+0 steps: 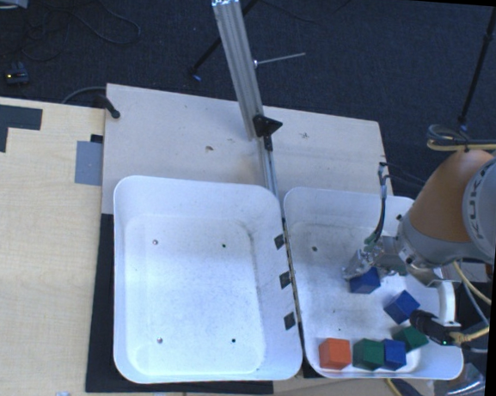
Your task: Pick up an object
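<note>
Camera view: arm (454, 211) reached in from the right, grey body with orange band, wrist bent down over the right bin (332, 217). Gripper (364, 268) sat low in that bin, roughly mid-bin toward its right half. A dark blue block (366, 283) lay right at the fingertips, touching or just under them; couldn't tell if the block was actually between the fingers, and couldn't tell whether the gripper was spread or closed, too small and blurred.

Other items in the right bin: a second blue block (402, 305) to the right of the first, apart from it. Along the near edge sat an orange block (334, 353), then a green block (370, 353) just beside it, then a small blue block (395, 354) touching the green one. Another dark green block (411, 338) sat just above those, near the bin's right rim.

Left bin (144, 201) was white with dark specks. A metal rail (242, 72) ran from the top down to the gap between the bins.
</note>
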`<state>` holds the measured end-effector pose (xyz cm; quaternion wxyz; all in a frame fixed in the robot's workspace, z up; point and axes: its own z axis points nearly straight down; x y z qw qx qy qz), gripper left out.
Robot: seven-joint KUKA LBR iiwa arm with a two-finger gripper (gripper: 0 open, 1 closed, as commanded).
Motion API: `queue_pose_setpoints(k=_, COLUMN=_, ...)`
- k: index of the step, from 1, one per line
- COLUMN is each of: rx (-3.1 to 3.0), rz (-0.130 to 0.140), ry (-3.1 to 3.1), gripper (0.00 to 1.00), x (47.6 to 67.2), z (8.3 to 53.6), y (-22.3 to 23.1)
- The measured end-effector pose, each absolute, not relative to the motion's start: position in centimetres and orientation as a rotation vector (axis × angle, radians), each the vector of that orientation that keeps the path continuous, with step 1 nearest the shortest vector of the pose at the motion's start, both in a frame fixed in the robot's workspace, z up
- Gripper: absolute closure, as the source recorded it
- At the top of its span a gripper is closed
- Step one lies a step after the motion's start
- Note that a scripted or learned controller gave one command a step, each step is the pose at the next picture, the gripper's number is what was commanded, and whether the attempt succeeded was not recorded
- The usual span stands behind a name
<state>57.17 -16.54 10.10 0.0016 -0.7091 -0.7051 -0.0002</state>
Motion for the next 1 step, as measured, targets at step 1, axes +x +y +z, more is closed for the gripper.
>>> queue_pose_setpoints(k=1, rx=-2.215, rz=-0.009, ry=-2.231, gripper=1.0, x=59.28, z=19.49, y=-8.17)
